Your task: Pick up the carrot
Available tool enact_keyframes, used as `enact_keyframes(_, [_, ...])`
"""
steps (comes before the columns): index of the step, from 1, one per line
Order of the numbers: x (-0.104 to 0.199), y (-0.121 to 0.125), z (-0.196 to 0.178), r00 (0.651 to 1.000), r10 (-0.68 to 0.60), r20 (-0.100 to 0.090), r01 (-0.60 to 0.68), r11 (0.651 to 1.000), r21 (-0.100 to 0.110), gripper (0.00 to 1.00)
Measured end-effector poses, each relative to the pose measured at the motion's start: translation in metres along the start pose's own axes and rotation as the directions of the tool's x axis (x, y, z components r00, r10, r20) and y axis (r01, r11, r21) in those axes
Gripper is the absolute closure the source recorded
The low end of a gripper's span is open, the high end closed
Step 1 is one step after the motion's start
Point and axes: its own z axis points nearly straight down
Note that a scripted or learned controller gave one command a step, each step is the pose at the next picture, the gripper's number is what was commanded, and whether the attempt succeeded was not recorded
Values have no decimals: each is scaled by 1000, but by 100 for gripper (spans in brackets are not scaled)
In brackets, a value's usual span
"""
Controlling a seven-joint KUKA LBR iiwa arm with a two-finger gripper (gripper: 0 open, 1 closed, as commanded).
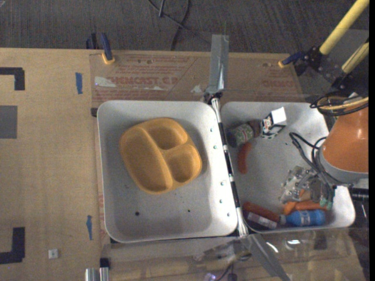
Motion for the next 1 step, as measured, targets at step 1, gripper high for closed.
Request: enact_keyframes(1, [21,50,-96,1000,-28,-14,28,1000,4,100])
